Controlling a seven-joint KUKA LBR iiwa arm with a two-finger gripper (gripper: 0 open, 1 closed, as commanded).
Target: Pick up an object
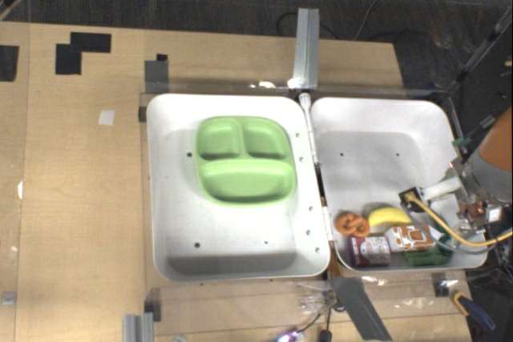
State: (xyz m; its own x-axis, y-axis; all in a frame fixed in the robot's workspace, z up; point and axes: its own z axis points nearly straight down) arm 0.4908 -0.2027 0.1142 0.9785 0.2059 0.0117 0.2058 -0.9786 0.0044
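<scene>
At the right edge of the right bin (pixel 377 140), the end effector (pixel 471 212) is seen low, just beside the bin's near right corner. Whether it is spread or pressed together cannot be told, as the wrist blocks the sight line. Nothing can be made out in its grasp, so no pick can be credited at this point.

Along the bin's near wall a small cluster of candidates is packed. A pretzel (pixel 351 223) is placed at its left end, with a yellow banana (pixel 388 217) just beside it. A brown-and-white carton (pixel 409 237) is found in front of the banana and touching it. A dark maroon packet (pixel 370 250) is pressed against the near wall below the pretzel. A green item (pixel 425 256) is wedged at the right end, too small to be named more closely. All five are resting on the bin floor.

Across the divider, a green divided plate (pixel 244 158) is left alone in the left bin (pixel 168 196), well apart from the arm. The tabletop (pixel 72 196) around both bins is bare wood.

Progress is judged as early: the approach appears made, while the grasp and the lift are both left to be done. The carton and the green item are judged nearest to the end effector. A clean closure may be spoiled by the crowding.
</scene>
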